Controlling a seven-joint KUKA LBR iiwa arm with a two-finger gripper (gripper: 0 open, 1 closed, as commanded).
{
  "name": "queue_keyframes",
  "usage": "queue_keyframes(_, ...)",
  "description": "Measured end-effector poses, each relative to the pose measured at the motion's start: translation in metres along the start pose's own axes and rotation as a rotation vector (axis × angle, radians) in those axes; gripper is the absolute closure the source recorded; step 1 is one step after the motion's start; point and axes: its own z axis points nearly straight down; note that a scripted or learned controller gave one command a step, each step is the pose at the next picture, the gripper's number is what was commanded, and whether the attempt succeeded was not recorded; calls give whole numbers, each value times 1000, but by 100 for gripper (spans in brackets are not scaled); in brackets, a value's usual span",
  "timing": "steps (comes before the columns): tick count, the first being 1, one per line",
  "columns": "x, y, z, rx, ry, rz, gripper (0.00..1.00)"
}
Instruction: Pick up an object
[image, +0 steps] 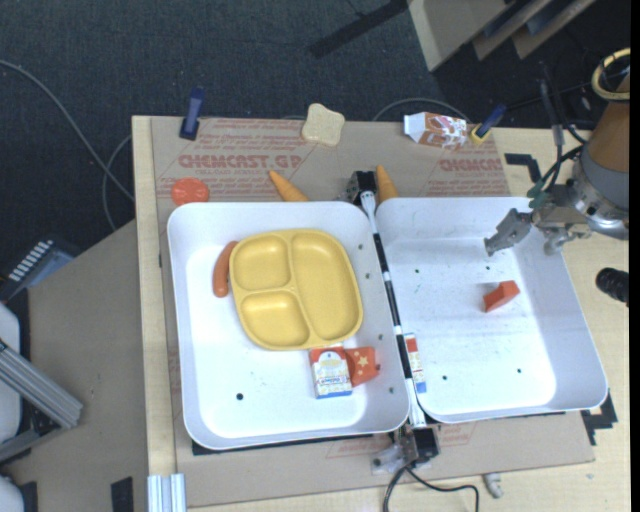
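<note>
Camera view: cardboard-covered bench (240, 160) on dark carpet (100, 60). Left bin (195, 390): yellow divided plate (296, 288), a sausage (221, 270) touching its left edge, a small carton (331, 372) near its front edge. Right bin (560, 360): one red block (501, 295), lying loose near the middle. Gripper (515, 232) reaches in from the right, above the bin's far part, apart from the block; whether its jaws are spread or pressed together cannot be told. Behind the bins: bread slice (323, 123), carrot (287, 187), orange disc (189, 190), blue clip (191, 113).
</note>
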Motion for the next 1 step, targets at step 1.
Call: queue_keyframes(1, -24, -9, 39, 3, 0, 1, 0)
